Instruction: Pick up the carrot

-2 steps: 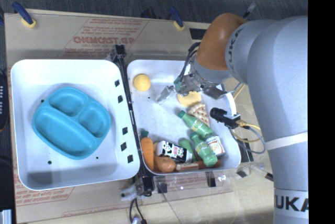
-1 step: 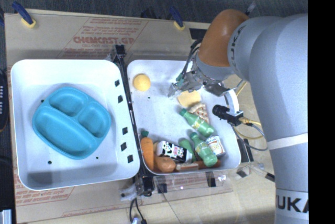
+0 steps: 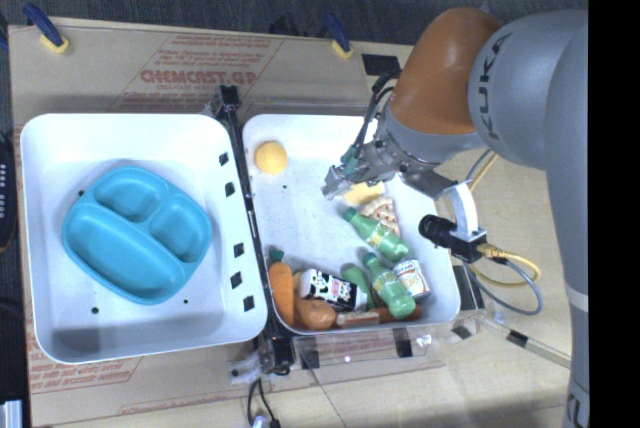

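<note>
Carrot [image 3: 281, 293]: orange, stubby, tapered; lay in the right bin [image 3: 305, 216] at its near left corner, against the left wall. Long axis ran near-to-far, one end toward the near rim, the other toward the bin's middle. Just beside it: a brownish rounded piece [image 3: 318, 316] and a black-and-white carton [image 3: 331, 288]. Farther right: green bottles [image 3: 378, 232]. Farther: gripper [image 3: 347, 174], above the bin floor, well apart from the carrot; finger state could not be told. Farthest: yellow ball [image 3: 270, 156].
</note>
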You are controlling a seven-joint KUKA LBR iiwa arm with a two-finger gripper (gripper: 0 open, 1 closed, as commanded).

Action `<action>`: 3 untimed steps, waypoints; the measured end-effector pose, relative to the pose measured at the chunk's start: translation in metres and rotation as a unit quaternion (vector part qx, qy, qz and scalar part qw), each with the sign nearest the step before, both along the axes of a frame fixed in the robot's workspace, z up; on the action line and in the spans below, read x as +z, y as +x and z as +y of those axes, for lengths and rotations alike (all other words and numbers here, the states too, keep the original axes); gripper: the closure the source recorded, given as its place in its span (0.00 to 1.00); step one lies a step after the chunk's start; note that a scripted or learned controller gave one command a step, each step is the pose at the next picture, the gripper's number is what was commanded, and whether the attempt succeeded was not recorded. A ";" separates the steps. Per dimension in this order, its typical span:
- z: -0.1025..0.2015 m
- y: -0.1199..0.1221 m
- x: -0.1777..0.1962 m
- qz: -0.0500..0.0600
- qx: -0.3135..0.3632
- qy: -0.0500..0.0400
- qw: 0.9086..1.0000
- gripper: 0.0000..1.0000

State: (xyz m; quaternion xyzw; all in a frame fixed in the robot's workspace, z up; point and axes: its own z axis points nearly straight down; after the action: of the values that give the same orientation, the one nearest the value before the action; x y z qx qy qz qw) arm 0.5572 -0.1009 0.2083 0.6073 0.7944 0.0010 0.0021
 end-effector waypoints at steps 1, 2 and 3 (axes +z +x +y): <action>0.044 -0.054 -0.018 0.007 -0.086 0.000 0.996 1.00; 0.043 -0.053 -0.018 0.007 -0.086 -0.001 0.996 0.00; 0.020 -0.014 -0.017 0.005 -0.159 -0.001 0.987 0.00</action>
State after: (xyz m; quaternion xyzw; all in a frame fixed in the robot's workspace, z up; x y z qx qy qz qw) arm 0.5435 -0.0807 0.1914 0.7260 0.6877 -0.0037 -0.0012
